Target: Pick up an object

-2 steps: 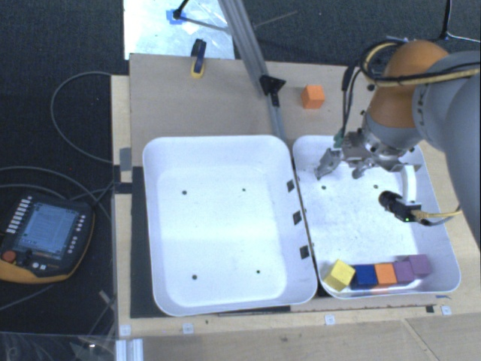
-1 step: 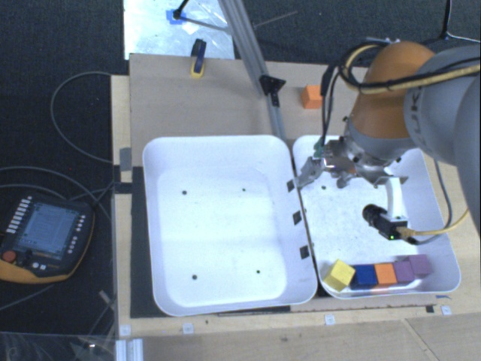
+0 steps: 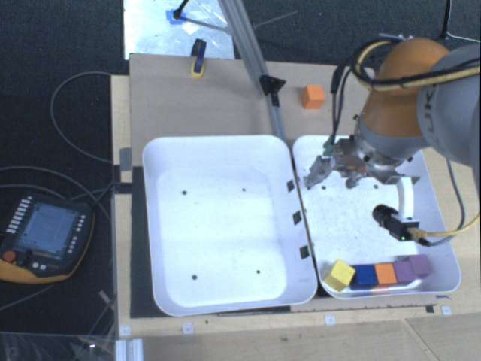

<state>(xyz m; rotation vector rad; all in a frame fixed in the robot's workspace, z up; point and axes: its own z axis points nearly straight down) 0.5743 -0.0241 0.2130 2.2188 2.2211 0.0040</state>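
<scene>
Five blocks [image 3: 379,273] (yellow, blue, orange, two purple) sit lined up along the near wall of the right bin [image 3: 440,201], while the end effector [image 3: 325,173] hovers over that bin's far left part, can't tell how its fingers stand.

- Two shallow white plastic bins side by side: the left bin [image 3: 161,201] and the right bin [image 3: 443,273].
- Five small cubes in all:
  - one yellow cube [image 3: 339,274], one blue cube [image 3: 365,276], one orange cube [image 3: 385,274] and one purple cube [image 3: 415,267], lined up in the right bin;
  - one more orange cube [image 3: 313,96] on the bench.
- One grey-and-orange handheld control pendant [image 3: 41,235].
- One small yellow-and-blue clamp [image 3: 198,57].
</scene>
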